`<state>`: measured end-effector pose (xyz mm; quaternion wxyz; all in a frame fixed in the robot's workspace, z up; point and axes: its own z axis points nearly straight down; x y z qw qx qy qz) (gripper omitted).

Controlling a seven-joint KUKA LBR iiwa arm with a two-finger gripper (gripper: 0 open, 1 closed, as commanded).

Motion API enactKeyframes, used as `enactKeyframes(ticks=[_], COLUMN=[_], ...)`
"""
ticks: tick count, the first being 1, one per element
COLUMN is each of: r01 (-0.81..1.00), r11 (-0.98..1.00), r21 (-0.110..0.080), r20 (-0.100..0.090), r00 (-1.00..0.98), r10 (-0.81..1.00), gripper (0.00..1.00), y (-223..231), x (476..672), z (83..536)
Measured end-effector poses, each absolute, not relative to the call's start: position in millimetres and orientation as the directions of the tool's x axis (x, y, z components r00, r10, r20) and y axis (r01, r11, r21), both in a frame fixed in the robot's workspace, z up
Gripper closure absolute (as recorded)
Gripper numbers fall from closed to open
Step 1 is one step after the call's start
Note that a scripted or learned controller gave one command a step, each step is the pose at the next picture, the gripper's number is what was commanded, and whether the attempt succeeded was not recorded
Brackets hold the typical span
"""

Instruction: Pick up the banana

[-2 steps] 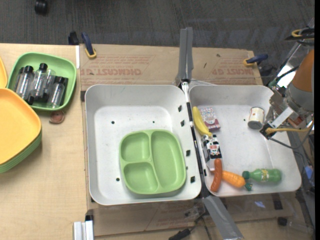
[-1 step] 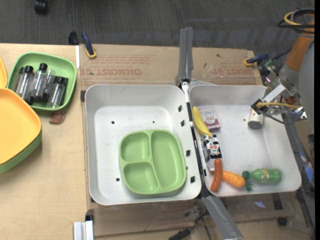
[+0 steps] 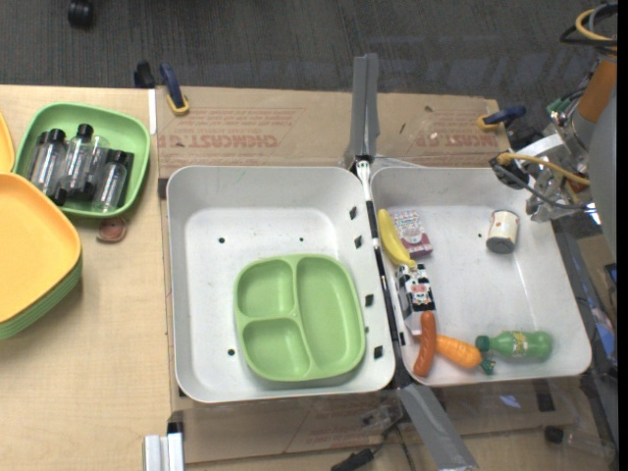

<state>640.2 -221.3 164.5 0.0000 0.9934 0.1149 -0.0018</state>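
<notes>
- The gripper [image 3: 543,180] sits at the right edge of the frame, above the upper right corner of the right bin [image 3: 574,292]. It is a dark, tangled shape with cables, and one cannot tell if it is wide or narrow. Nothing is seen in its grasp.
- Just left of the gripper, inside the same bin, lies a small white cylinder [image 3: 502,232].
- The banana [image 3: 393,238] lies at the left wall of the right bin, in the upper part, beside a small pink packet [image 3: 412,230]. It is well apart from the gripper.
- Lower in this bin lie a carrot [image 3: 459,349], a sausage [image 3: 425,344] and a green bottle [image 3: 520,343].
- The left bin [image 3: 196,263] bears a green divided plate [image 3: 299,317].
- The step in hand seems to be the approach; the grasp is not yet begun.
- The next move probably calls for travel to the left across the bin, then a descent close to the wall, which leaves little room on that side.
</notes>
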Motion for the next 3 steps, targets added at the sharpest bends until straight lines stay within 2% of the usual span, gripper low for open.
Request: enactKeyframes(ticks=[3], r01=[0.244], r11=[-0.97], r21=[-0.004], r20=[-0.016], r00=[0.97], r10=[0.244], gripper=[1.0], y=[-218.7], x=[639.8], z=[187.5])
